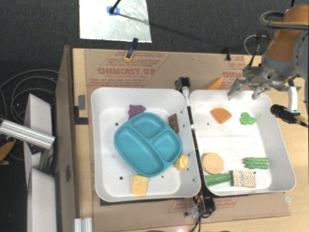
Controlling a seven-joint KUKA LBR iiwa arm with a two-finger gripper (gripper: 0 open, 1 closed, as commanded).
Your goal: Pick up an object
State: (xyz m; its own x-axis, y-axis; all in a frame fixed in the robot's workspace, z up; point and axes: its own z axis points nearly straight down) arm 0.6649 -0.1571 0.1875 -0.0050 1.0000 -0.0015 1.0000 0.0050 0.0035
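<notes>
Several objects lie loose in the right bin (277,144), none lifted yet. Nearest my gripper (247,89): an orange waffle piece (220,115) and a green leafy piece (247,119), both toward the bin's far edge. By the near edge: a tan round biscuit (212,162), a green pod (217,179), a patterned packet (244,178), a bunch of asparagus (255,163). My gripper hangs over the far edge of this bin, fingers spread apart, nothing between them. Step in hand, as I judge it: approach, target not yet chosen. Next move calls for descent over one piece, probably the waffle. Left bin (104,144): a blue divided plate (147,143), a purple piece (136,110), a brown piece (174,122), two yellow pieces at the near edge. Both bins rest on cardboard (145,66) on a wooden bench (294,129); dark carpet beyond.
</notes>
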